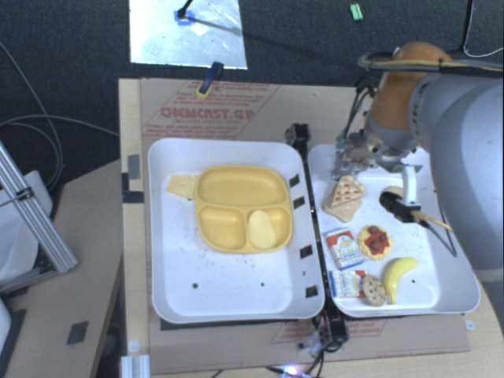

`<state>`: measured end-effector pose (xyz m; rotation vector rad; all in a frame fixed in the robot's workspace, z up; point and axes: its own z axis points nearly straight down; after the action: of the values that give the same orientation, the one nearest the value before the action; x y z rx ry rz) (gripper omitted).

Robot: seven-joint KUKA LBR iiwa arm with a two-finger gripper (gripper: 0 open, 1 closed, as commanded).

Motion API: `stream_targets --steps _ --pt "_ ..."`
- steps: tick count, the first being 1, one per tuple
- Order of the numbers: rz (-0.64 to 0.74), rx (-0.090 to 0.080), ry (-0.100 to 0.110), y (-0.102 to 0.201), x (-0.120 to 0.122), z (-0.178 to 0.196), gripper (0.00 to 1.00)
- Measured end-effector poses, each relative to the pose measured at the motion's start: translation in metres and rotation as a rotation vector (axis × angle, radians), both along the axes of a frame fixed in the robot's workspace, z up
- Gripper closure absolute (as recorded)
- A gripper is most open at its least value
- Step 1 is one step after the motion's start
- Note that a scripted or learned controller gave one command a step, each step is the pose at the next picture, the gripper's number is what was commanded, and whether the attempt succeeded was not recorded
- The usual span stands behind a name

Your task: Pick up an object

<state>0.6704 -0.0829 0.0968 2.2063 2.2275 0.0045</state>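
Observation:
My gripper hangs over the far left part of the right bin, just above the tip of a toy pizza slice. Nothing shows in its grasp. Nearer the front of that bin lie a red and white carton, a round red tart, a yellow banana, a brown cookie and a blue and white packet. The grey arm with its orange band covers the bin's far right corner.
The left bin holds a yellow divided tray with a pale oval piece in its front right compartment. A flat pale yellow piece lies at the tray's left. A black divider runs between the bins.

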Motion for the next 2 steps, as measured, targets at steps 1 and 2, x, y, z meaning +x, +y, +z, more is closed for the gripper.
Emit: stream_targets --steps 1,2 --pt "0.002 0.000 0.001 0.000 0.000 -0.001 0.00" --pt "-0.009 0.001 0.007 -0.005 -0.024 -0.013 0.00"
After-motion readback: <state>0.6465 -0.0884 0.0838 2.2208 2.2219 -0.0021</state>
